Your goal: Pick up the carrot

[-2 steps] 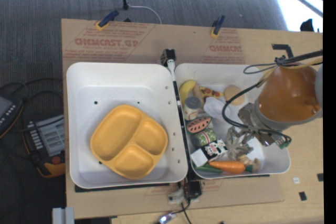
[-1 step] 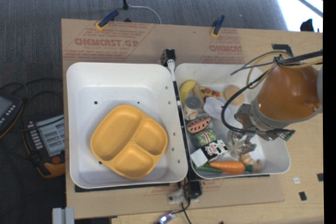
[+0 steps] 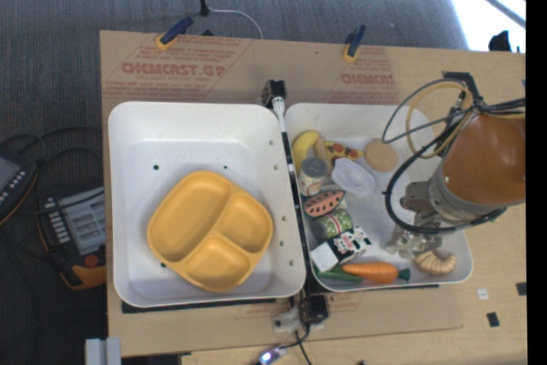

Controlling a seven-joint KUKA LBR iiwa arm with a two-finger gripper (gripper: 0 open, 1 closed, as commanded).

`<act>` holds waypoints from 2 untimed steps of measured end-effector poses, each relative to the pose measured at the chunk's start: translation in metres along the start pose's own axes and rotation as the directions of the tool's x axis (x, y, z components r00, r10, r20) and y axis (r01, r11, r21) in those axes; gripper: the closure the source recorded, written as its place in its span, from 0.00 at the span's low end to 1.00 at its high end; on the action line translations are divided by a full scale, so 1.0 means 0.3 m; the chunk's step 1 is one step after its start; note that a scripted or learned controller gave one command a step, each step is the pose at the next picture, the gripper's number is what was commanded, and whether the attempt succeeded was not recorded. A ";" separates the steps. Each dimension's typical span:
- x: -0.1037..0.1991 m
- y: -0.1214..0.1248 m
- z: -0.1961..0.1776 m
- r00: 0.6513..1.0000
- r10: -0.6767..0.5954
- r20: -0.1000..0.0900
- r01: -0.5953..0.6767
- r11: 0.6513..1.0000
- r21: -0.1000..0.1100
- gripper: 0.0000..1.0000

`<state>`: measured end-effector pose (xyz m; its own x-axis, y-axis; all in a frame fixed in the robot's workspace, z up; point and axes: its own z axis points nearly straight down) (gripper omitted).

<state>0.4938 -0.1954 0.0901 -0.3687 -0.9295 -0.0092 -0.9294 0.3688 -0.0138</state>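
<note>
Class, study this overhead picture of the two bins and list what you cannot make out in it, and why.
- Gripper: camera view; the arm's orange band and cables cover it from above, so its state is unreadable.
- Right bin floor under the arm: hidden by the arm.
- Small items beside the banana: too small and crowded to identify.
- Carrot: shows clearly, but any contact with the gripper is unclear.
</note>
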 end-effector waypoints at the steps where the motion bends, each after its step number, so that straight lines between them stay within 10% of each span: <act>1: -0.126 0.085 -0.043 0.974 -0.228 -0.003 0.228 0.973 -0.017 1.00; 2: -0.096 0.032 0.007 0.747 -0.664 0.007 0.664 0.747 -0.018 1.00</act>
<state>0.4954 -0.1652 0.0881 0.3422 -0.9396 -0.0051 -0.9396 -0.3422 0.0019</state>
